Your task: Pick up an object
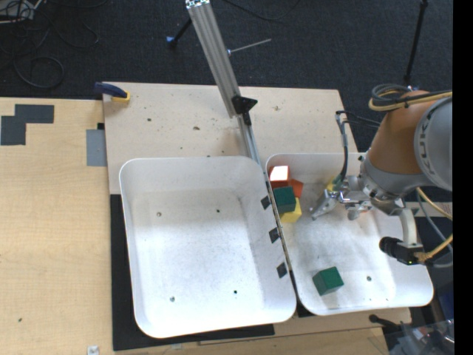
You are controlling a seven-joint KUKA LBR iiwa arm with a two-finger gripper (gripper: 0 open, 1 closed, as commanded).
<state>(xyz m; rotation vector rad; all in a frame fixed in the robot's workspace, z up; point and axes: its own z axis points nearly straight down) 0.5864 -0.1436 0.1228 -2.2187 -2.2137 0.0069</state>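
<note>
Lighting evenly from above, bright on the two white bins [199,272] and nearly washing out their floors. Glaring on the pale top of one block [278,173] near centre frame. Dimming toward the dark carpet [310,35] along the top. Blurring softly throughout, casting only faint shadows.

A blue-and-yellow clamp [111,92] lies near the aluminium mast [216,54].
</note>
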